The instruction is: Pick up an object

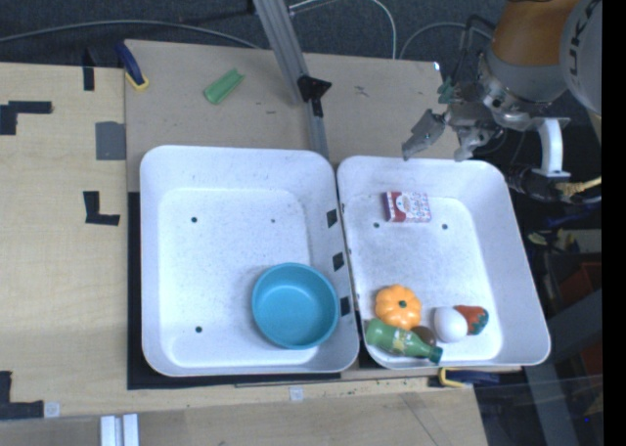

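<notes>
Two shallow white plastic bins sit side by side on the tan tabletop [59,239]. The left bin [166,239] holds a round blue plastic bowl [294,304], which rests near that bin's front edge, close to its right wall.

The right bin [509,239] carries the rest of the objects. A small red and white packet [406,206] lies flat near the bin's back edge, well apart from the others. Along the front edge sits a cluster: a small orange toy pumpkin [398,306], a green toy bottle [401,339] lying on its side just in front of the pumpkin and touching it, and a white egg-shaped object [450,324] beside a small red and green piece [472,318] toward the front right corner. The egg shape and the red piece appear to touch.

The grey arm with its orange band [533,33] reaches in from the right, and its two-finger end effector [445,141] hangs over the back edge of the right bin, near that bin's back rim rather than above any object. Its two dark fingers [422,133] stand spread apart with nothing between them. The red and white packet is the nearest object to it, lying just in front of it.

On the tabletop behind the left bin lie a small green rectangular block [223,86] and a blue and yellow clamp [131,66] at the back left corner. A grey metal pole [279,19] slants up from between the two bins' back edges.
</notes>
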`<control>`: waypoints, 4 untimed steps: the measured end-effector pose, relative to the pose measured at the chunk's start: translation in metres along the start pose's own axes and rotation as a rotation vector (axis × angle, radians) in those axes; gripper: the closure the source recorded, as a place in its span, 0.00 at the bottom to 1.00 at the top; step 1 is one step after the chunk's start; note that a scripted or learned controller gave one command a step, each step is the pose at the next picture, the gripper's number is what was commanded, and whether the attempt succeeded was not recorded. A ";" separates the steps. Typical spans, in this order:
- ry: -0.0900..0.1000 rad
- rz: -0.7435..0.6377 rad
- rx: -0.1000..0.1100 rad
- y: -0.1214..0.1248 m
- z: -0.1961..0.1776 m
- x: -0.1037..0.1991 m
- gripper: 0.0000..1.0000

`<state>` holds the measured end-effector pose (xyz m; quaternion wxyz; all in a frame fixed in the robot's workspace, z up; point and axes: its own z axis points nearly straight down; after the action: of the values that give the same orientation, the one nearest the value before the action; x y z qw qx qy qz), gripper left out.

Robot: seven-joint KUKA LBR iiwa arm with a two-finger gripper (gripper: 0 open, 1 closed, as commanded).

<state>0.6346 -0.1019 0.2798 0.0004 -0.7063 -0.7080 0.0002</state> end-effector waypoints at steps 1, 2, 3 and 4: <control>0.000 0.000 0.000 0.000 0.000 0.000 0.00; -0.001 0.000 0.004 0.001 0.044 0.003 0.00; 0.000 0.000 0.008 0.000 0.108 0.007 0.00; -0.001 0.000 0.006 -0.004 0.153 0.008 0.00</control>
<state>0.6303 -0.0943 0.1271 0.0020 -0.7063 -0.7079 0.0027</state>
